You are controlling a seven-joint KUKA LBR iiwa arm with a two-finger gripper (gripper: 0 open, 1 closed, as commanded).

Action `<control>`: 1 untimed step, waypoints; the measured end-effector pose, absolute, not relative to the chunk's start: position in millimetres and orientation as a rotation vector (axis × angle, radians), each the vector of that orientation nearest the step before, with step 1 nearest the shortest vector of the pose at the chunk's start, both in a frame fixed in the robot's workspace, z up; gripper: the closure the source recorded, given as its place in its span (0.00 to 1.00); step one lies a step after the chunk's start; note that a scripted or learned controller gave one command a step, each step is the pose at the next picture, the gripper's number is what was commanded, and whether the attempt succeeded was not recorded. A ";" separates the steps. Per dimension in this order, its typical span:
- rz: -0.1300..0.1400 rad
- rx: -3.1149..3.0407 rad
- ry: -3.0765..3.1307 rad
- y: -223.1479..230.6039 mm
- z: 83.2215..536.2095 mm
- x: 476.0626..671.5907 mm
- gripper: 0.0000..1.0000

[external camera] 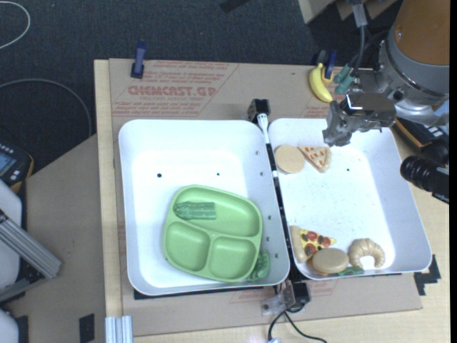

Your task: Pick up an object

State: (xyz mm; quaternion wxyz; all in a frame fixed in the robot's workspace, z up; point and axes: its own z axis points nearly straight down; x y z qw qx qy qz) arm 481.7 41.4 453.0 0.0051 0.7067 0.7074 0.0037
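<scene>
Nearest, at the front of the right bin [400,191], lie a curled croissant [367,251], a round tan bun [330,261] and a pizza slice [310,240] dotted with red, all moulded toy food with a smooth plastic look. Beside them, in the left bin [143,163], sits a glossy green divided plate [214,238] carrying a ribbed green pickle-like piece [195,210] in its upper compartment. Farther back in the right bin rest a flat tan disc [289,158] and a second triangular pizza slice [316,156], touching or nearly so. The gripper [337,136] hangs just above and beside that far slice; whether it is apart or together cannot be told, and nothing is seen clamped in it. Judged from this, the step in hand is the approach, with no pick made. The next move likely calls for centring over the slice or disc and descending squarely, as both are thin and low. Beyond the bins, a yellow banana [320,83] lies on the cardboard-covered tabletop [178,84].
</scene>
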 end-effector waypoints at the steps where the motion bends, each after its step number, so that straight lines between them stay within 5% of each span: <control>1: -0.002 2.224 2.219 29.6 447.2 479.3 1.00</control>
